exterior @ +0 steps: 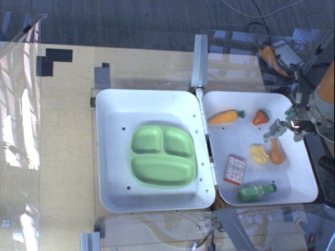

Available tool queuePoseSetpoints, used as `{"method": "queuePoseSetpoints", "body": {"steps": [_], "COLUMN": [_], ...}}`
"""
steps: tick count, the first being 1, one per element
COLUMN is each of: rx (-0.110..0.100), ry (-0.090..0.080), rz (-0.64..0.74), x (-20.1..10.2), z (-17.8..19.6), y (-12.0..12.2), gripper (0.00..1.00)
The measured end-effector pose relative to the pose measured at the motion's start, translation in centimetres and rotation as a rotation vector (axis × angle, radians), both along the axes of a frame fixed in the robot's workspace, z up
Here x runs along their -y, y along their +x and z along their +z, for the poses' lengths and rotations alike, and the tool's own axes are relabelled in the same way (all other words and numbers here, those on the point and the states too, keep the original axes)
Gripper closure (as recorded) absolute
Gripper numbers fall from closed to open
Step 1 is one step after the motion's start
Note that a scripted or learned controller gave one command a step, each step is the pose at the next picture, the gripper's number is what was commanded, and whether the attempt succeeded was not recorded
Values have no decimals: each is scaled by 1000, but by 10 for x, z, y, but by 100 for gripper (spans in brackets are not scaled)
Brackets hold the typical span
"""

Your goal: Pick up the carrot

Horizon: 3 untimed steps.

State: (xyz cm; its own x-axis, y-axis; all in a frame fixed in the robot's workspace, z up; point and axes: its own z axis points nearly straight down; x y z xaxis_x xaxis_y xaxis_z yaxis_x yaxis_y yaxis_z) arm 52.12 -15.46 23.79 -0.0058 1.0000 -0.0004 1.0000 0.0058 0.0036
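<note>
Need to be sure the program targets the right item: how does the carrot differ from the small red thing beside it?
The carrot is orange, long and tapered with a green tip; the red item is short and stubby. The carrot lies near the right bin's left wall; the red item sits further right, nearer the gripper. Both lie in that bin's far half, untouched.

A green divided plate (163, 156) lies in the middle of the left bin (112, 140) on the counter (57, 156). The right bin (309, 184) holds a strawberry (260, 117) at the far side, a yellow piece (258, 153) touching an orange drumstick-shaped piece (276, 152), a red-printed packet (235, 170), and a green bottle (256, 191) lying at the near edge.
</note>
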Motion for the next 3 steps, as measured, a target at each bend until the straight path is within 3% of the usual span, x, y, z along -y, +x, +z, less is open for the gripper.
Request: {"method": "queuePoseSetpoints", "body": {"steps": [1, 2, 3], "rx": [1, 7, 1], "ry": [0, 1, 2], "rz": [-142, -143, -458], "x": [0, 0, -57], "z": [-142, -130, -63], "y": [33, 35, 27], "gripper": [0, 100, 100]}}
